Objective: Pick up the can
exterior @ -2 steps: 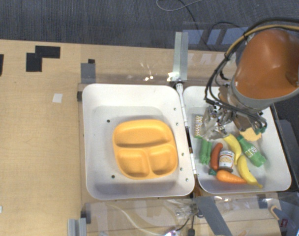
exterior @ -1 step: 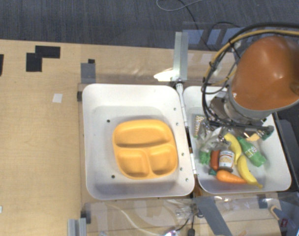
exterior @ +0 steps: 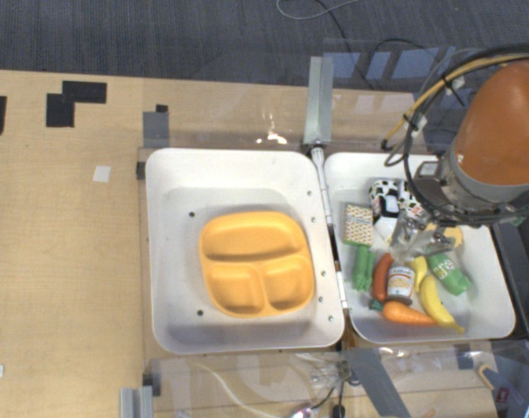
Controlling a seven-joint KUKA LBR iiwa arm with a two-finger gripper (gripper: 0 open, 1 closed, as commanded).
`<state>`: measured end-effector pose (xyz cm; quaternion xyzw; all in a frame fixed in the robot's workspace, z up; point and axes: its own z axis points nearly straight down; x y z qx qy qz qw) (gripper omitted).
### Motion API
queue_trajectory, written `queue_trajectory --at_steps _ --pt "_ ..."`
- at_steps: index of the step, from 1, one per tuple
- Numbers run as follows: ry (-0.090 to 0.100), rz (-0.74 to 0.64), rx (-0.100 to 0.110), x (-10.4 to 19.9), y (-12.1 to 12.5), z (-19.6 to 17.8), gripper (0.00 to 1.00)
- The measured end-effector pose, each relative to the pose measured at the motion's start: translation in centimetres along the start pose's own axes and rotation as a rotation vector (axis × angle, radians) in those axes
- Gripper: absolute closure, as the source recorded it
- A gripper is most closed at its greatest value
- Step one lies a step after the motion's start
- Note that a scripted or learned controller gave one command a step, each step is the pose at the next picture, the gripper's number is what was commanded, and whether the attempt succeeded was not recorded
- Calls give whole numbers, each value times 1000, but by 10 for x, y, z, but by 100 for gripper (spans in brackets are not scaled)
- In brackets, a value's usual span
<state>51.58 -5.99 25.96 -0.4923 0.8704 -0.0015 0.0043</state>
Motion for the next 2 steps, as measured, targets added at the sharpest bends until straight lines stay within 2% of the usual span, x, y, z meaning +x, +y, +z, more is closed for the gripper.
queue_trajectory --at_steps 1,2 --pt "0 -423 0 18 20 -36 100" --pt "0 -673 -3 76 -14 -14 100"
